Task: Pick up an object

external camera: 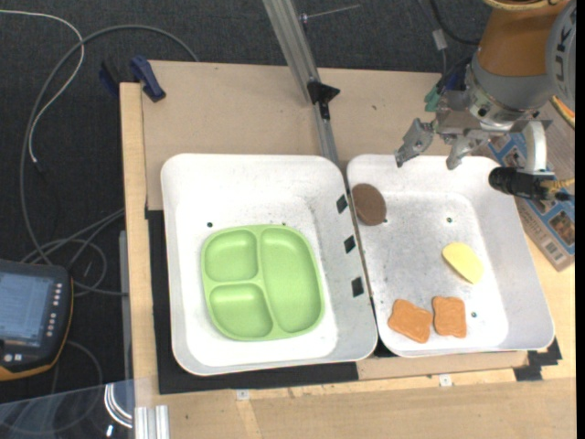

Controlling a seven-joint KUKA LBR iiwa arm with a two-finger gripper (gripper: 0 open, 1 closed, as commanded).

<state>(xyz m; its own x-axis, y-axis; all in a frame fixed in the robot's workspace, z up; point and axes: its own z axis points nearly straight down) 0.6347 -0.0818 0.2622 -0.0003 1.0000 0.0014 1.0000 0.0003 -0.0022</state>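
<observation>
1. Two orange pieces sit nearest me in the right bin [512, 245]: the larger orange piece [409, 320] and the smaller orange piece [449, 316] just beside it, both close to the front wall.
2. Next up, the yellow piece [463, 262] lies alone mid-bin, well apart from its neighbours. I judge it the easiest pick, with room for a finger on either side.
3. Further back, the brown disc [369, 204] hugs the wall shared with the left bin [183, 245], where the green divided plate [262, 282] rests. I'd avoid that one; a finger could catch the wall.
4. Farthest off, the gripper [430, 151] hangs above the right bin's back edge, fingers spread, nothing between them.
5. My advice: centre over the yellow piece, turn the fingers across its narrow width, descend straight, then close.
</observation>
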